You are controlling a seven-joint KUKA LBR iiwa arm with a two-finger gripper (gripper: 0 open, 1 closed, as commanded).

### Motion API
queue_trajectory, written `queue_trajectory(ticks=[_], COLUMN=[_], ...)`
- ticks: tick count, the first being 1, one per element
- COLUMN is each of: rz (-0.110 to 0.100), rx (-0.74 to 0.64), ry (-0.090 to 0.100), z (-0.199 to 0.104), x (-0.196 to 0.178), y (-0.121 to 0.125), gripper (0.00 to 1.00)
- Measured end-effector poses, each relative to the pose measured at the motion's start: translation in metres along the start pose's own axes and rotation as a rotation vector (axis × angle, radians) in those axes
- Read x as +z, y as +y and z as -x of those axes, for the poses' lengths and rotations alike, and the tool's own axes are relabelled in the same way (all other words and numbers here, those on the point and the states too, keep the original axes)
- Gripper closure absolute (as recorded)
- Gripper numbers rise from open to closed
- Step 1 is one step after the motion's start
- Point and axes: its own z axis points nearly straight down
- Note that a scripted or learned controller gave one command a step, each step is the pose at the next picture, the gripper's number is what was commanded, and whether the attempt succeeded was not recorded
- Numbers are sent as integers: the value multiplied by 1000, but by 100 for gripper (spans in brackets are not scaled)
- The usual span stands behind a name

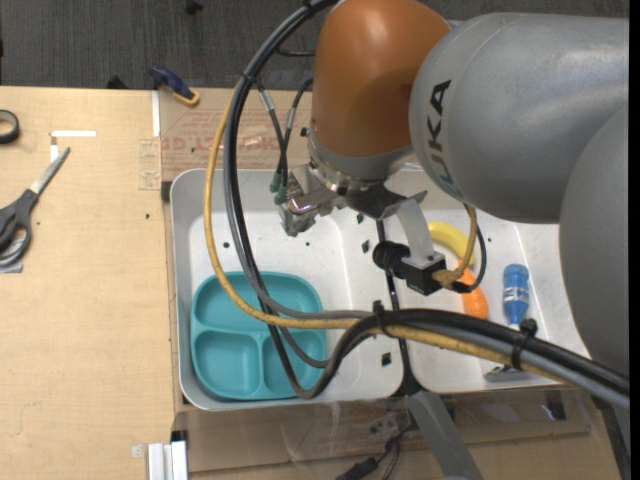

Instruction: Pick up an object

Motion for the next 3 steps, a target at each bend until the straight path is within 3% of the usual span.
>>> queue_trajectory(ticks=[1, 2, 3], rz=[-1, 5, 8], rx=[-479, -1347, -1757], ry=[1, -1, -4], z=[-60, -49, -31], x=[132, 140, 2], y=[-56, -38, -5], gripper=[100, 100, 100])
